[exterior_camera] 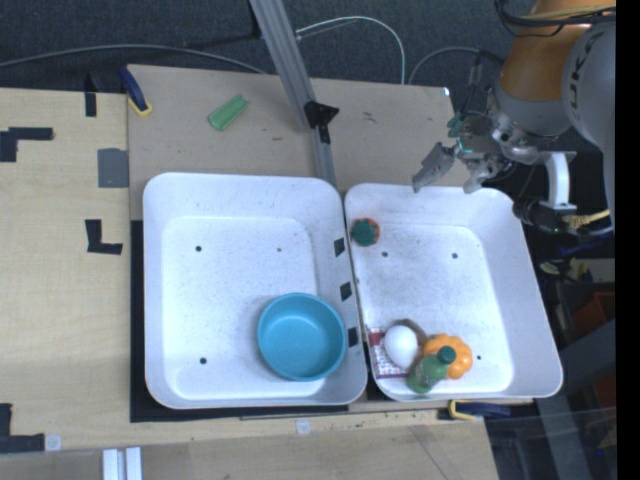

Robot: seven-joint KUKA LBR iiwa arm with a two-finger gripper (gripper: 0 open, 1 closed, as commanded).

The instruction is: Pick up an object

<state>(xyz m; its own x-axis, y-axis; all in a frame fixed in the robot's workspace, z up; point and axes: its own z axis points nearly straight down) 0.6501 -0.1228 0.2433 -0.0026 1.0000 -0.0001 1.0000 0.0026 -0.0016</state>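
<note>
Hovering over the upper right of the frame, the gripper [452, 175] sits above the far rim of the right bin [520, 268] with its two fingers spread apart and nothing between them. In that bin a small green-and-red ball [366, 231] lies near the upper left corner, well apart from the white egg [401, 345], the orange fruit-shaped toy [452, 355] and the green object [428, 372], which are clustered touching one another at the lower edge. The left bin [180, 268] holds a blue bowl [300, 335] at its lower right, and a green block [227, 112] lies on the bench [200, 148] toward the upper left.
</note>
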